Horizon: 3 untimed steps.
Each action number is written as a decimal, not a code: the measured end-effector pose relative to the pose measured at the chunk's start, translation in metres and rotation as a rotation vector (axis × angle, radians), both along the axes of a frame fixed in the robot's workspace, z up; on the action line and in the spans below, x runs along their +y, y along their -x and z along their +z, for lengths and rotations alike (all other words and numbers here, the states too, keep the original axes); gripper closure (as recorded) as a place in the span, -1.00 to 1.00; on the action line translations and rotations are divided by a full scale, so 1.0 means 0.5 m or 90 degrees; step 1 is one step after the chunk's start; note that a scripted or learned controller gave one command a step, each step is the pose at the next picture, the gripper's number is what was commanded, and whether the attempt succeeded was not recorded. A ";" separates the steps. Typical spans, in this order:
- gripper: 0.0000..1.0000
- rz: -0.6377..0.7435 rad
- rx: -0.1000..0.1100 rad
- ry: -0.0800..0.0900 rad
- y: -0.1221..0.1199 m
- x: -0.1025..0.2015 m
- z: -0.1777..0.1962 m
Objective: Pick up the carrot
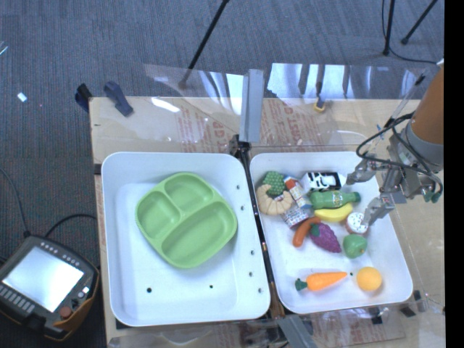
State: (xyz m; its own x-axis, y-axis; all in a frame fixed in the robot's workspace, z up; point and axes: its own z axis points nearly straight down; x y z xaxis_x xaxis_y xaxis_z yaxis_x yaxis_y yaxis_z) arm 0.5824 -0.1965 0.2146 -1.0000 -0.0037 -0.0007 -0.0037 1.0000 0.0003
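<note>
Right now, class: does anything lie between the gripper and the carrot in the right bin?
Yes. The green apple sits roughly between the gripper and the carrot, though the gripper looks raised, so a descent from above seems open.

The carrot (pixel 324 280) lies apart near the right bin's (pixel 403 263) front wall, with bare floor around it and an orange (pixel 369 279) just to its right. Behind it crowd the grapes (pixel 325 237), green apple (pixel 354 246) and banana (pixel 333 213).

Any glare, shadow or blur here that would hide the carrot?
Camera view: carrot sharp, evenly lit, unshadowed in the right bin; glare streaks only the clear panel behind the bins; gripper slightly soft, over the toy pile's right side.
</note>
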 end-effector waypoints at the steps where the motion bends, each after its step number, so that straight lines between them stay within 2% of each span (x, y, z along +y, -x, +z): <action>1: -1.00 0.046 0.007 -0.004 0.055 0.119 -0.203; 2: -1.00 0.124 -0.012 0.003 0.148 0.159 -0.240; 3: -1.00 0.235 -0.003 0.000 0.191 0.218 -0.227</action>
State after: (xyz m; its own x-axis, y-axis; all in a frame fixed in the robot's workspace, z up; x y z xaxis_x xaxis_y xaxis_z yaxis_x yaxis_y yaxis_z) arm 0.4867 -0.0877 0.1009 -0.9315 -0.3637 -0.0053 -0.3637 0.9315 0.0001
